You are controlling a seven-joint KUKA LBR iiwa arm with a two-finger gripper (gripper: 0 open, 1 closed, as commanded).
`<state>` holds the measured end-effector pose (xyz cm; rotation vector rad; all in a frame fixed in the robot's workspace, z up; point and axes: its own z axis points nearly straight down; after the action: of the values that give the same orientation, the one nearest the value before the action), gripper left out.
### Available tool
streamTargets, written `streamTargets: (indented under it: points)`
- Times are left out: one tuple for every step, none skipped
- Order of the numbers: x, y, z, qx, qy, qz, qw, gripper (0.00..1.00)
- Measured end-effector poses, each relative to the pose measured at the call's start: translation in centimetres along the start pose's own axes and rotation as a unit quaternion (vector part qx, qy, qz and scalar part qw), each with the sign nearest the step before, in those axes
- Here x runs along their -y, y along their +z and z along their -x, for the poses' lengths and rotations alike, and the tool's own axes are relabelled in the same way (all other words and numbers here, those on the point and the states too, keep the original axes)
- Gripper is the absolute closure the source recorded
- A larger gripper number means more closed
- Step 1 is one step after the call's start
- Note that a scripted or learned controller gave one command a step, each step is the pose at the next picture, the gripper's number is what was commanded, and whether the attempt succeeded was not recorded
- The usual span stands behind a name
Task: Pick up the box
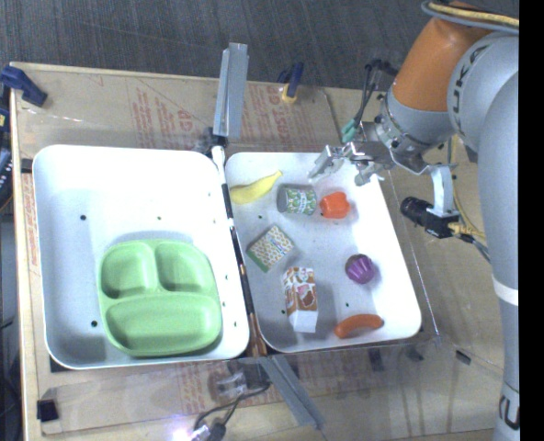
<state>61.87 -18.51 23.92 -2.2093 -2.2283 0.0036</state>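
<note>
Wooden desk [116, 108] underneath it all, pale plywood with a dark floor behind, and two shallow white bins sit side by side on it. Nearest the camera in the left bin [61, 182] lies a green divided tray [159, 298], smooth moulded plastic with three rounded wells. Over in the right bin [396, 255], close to the front rim, there's an orange carrot-shaped piece [358, 325], and just beside it the box [300, 299], a small printed carton lying flat with crisp edges and a white end, our target. It sits untouched, nothing near it. A little further back, a glossy purple rounded item [360, 268] and a flat checkered packet [270, 247] in green and tan. Beyond those, a small printed can [298, 200] on its side, a red-orange lump [335, 206] just beside it, and a yellow banana [255, 188] by the divider. At the far rim hangs the gripper [347, 161], metal fingers spread apart and clamped on nothing, well away from the box. So by my read the pick hasn't started: the approach, the descent, the closing and the lift are all left to do.
</note>
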Motion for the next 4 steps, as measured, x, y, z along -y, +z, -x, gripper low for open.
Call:
streamTargets:
  points:
    - [5.4, 0.5, 2.5, 0.000, -0.019, 0.001, 0.9998, 0.00]
    - [-2.2, 7.9, 2.3, 0.000, -0.073, 0.001, 0.9974, 0.00]
    - [2.9, 12.7, 2.4, 0.000, -0.074, 0.000, 0.9972, 0.00]
    - [-3.9, 14.7, 2.5, 0.000, -0.091, 0.001, 0.9958, 0.00]
